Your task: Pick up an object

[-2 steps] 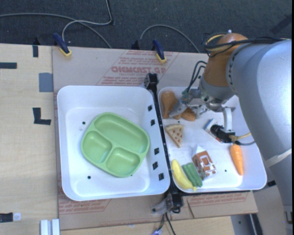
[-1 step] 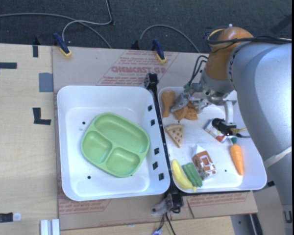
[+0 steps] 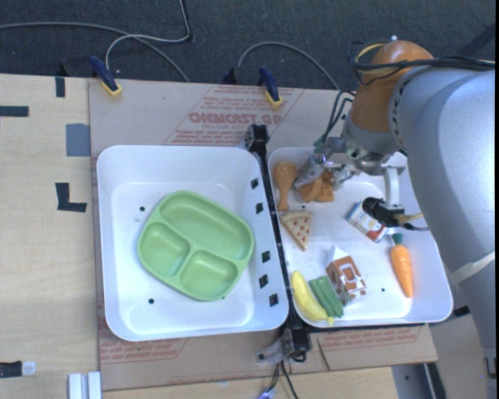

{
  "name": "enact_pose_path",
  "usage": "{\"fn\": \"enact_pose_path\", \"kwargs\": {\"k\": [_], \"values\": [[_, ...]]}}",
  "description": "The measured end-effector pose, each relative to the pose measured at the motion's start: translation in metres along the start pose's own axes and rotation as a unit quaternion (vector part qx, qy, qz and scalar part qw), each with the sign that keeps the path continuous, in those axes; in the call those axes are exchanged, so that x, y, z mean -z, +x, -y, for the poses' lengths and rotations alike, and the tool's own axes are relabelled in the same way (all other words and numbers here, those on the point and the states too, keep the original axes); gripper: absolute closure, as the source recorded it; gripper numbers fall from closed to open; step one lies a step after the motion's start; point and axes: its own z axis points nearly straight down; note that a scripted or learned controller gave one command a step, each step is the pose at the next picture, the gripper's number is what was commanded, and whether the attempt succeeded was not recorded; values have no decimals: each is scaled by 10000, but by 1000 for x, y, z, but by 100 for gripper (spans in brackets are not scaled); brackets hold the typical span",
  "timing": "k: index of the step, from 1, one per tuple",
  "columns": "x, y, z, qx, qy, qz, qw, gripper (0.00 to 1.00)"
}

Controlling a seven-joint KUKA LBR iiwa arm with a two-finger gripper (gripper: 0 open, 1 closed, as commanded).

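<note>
The arm comes in from the right, its orange band high over the far corner of the right bin [image 3: 424, 302]. The tool [image 3: 320, 171] is down low at that bin's back left, right over a brownish-orange food toy [image 3: 318, 189] that looks like fried chicken. A drumstick [image 3: 284, 178] lies just beside it to the left. I cannot tell from here whether the tool is spread or closed; it is a small dark jumble against the toy, and I see nothing lifted off the bin floor.

So, by my reckoning, the pick is at the reach-and-grasp stage. The arm is over a candidate, but nothing is plainly caught yet, and the lift has not happened. That is all that is left: close on something and bring it up clear of the bin.

Everything else lies loose in the right bin:
- a pizza slice [image 3: 297, 228] near the divider
- a small packet [image 3: 367, 221] toward the right
- a carrot [image 3: 402, 269] at the right side
- a banana [image 3: 308, 298] at the front, with a green pod [image 3: 326, 296] touching it
- a brown and white box [image 3: 347, 278] just beside those

The left bin [image 3: 116, 223] holds a green tray [image 3: 195, 244], well apart from the arm.
</note>
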Motion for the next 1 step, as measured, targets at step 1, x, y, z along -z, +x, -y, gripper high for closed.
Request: {"fn": "enact_pose_path", "kwargs": {"k": [1], "values": [[70, 21, 91, -18, 14, -9, 10000, 100]]}}
